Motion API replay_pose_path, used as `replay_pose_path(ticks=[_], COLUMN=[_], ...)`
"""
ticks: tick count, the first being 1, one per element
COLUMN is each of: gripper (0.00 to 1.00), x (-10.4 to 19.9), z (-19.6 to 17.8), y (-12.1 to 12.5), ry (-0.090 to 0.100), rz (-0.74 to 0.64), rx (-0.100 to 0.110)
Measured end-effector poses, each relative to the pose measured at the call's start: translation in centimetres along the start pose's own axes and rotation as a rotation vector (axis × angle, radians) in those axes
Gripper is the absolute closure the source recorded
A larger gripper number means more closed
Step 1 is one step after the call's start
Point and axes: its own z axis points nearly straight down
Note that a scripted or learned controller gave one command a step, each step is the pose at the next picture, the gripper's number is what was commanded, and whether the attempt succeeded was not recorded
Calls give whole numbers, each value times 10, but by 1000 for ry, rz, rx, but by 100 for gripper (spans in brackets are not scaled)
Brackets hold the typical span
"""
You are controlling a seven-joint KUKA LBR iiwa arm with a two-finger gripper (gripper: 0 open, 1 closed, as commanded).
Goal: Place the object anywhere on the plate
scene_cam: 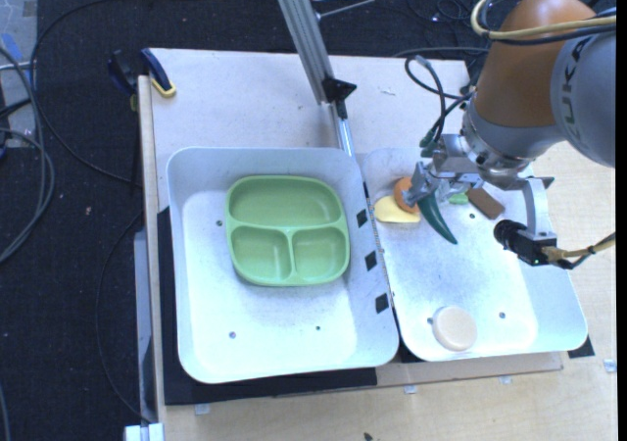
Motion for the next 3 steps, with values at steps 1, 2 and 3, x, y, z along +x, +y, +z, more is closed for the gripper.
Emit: replay_pose_path(ticks=[1,2,3], gripper=[100,100,100], x=[53,108,156], z=[13,24,28], y=[-15,-26,-28], ry=[0,0,0], rz=[1,-1,-1], rx=[1,1,-1])
